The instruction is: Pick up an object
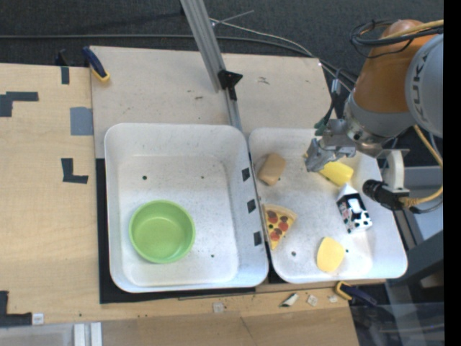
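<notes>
**Gripper low over a yellow block in the right bin**

Nearest the camera in the right white bin (pixel 389 265) lies a rounded yellow plastic piece (pixel 330 255), one of its kind, flat and probably light. Just left of it sits a single toy pizza slice (pixel 277 223), thin and flat, likely hard to get under. Right of that lies one small black-and-white carton-like toy (pixel 354 211), on its side. Farther back, a tan toy bread chunk (pixel 271 169) rests near the bin's left wall. That makes five loose items in this bin; the left white bin (pixel 119 193) holds one green plastic bowl (pixel 162 231).

The likeliest target is the yellow wedge-shaped block (pixel 337 173), at the far right of the bin, partly under the gripper (pixel 322 155). It looks rigid, smooth and light, so it may slip; its flat opposite sides seem the best hold. Whether the grey gripper is spread, closed or gripping the block cannot be told from here.
</notes>
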Available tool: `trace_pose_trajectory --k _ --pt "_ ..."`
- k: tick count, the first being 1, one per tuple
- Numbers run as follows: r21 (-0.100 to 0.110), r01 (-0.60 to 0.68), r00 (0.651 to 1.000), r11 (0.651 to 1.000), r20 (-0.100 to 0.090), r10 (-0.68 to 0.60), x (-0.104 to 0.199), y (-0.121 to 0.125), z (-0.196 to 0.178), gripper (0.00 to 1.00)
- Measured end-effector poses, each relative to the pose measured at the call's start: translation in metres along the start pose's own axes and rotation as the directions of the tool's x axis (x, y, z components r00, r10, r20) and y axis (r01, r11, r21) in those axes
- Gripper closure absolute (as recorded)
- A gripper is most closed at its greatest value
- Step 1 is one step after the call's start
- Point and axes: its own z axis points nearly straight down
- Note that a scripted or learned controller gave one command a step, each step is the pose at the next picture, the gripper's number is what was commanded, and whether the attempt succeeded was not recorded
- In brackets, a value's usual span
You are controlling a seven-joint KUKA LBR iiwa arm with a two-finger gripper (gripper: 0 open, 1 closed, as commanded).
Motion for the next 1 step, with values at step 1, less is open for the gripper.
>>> trace_pose_trajectory --k 1 --pt "0.000 0.000 1.000 1.000 0.000 0.000 0.0000 0.0000 0.0000 0.00"
